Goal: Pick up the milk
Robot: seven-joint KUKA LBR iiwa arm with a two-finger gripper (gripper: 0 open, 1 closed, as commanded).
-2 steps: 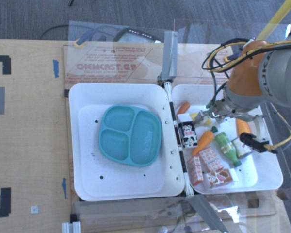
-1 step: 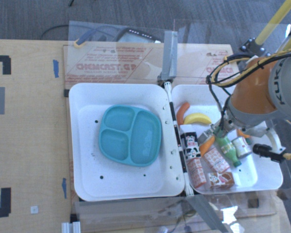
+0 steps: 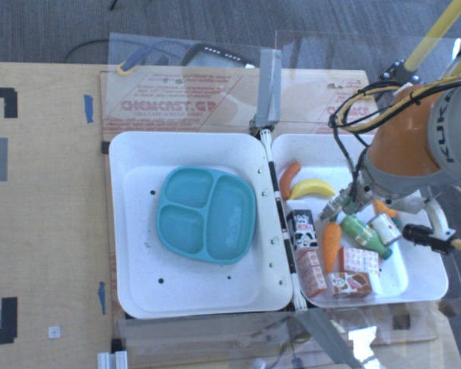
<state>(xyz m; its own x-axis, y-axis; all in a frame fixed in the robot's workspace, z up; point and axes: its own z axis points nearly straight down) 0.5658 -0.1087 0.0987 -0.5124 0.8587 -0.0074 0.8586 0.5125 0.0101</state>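
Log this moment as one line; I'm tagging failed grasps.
phase: approach | gripper: low in right bin, beside banana | milk: lying by bin's left wall, not held | left bin: blue plate

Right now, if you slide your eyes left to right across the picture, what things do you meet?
Blue tape → teal plate → milk carton → carrot → green bottle

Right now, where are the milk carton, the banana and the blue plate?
milk carton [image 3: 302, 230], camera view, its black-and-white top face.
banana [image 3: 313, 188], camera view, middle of its curve.
blue plate [image 3: 186, 243], camera view, its lower left rim.
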